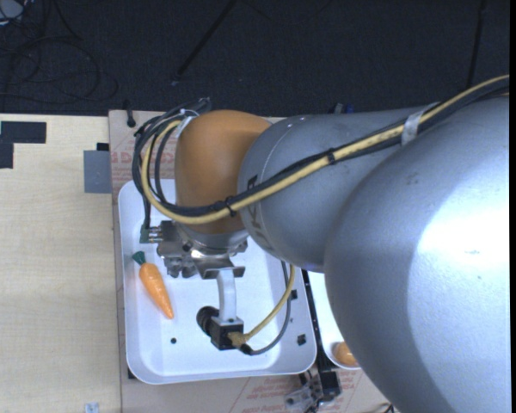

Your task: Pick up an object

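Note:
An orange toy carrot with a green top lies in the left white bin, near its left wall. My gripper hangs over the middle of this bin, just right of the carrot and below the arm's orange band. The wrist body covers its tips. I see nothing held between them.
The big grey arm covers most of the right bin; a small orange thing shows at that bin's near corner. A pale wooden bench top lies left of the bins, with dark patches at its far edge.

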Available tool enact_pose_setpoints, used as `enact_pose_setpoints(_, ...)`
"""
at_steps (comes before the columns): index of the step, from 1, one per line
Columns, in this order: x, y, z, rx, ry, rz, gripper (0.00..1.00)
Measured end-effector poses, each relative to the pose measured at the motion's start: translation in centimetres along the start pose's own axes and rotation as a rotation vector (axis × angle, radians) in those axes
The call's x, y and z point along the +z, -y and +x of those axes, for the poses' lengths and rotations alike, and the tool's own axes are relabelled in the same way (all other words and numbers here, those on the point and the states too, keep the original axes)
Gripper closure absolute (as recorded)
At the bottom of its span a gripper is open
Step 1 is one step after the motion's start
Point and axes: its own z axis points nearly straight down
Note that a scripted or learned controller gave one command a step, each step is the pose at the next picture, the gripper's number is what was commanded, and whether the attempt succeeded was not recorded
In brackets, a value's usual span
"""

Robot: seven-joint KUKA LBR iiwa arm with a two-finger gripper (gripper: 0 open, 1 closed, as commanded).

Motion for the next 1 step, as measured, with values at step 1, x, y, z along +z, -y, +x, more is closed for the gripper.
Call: enact_pose_setpoints(1, -13.81, -5.41, -2.69, 0.005, -0.002, -0.017, 1.00)
